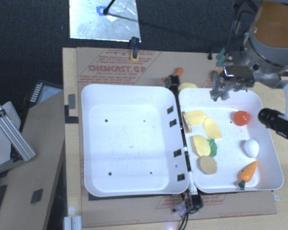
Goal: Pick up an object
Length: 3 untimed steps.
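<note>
Arm (271, 37) over right bin's (266, 128) far edge, gripper (220, 94) down.

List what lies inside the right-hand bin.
The right bin holds a tomato, a white egg, a carrot, three yellow pieces, a green bit and a tan round. The gripper covers part of its far rim.

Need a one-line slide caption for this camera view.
Grey KUKA arm's gripper hovers over the right white bin holding a red tomato, white egg and orange carrot.
</note>
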Each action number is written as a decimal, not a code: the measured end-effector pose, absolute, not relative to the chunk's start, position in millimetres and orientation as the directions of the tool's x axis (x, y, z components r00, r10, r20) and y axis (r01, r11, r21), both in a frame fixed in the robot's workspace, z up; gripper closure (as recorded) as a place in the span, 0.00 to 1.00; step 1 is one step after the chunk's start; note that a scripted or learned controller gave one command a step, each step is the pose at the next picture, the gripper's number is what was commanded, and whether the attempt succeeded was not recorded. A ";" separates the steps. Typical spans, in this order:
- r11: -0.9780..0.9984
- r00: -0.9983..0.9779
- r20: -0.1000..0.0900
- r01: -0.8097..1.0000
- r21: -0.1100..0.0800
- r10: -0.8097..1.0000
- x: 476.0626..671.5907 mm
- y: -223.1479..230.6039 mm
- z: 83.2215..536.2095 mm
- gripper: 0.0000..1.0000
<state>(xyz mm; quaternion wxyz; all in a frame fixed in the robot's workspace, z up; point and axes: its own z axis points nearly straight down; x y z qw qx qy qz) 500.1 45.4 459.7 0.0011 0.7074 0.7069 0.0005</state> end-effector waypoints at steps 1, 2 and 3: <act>0.000 0.000 -0.001 1.000 0.004 1.000 522.1 47.7 464.8 1.00; 0.002 -0.002 0.000 1.000 0.002 1.000 494.3 50.1 459.5 1.00; -0.001 0.001 0.000 1.000 0.002 1.000 486.8 45.1 450.5 1.00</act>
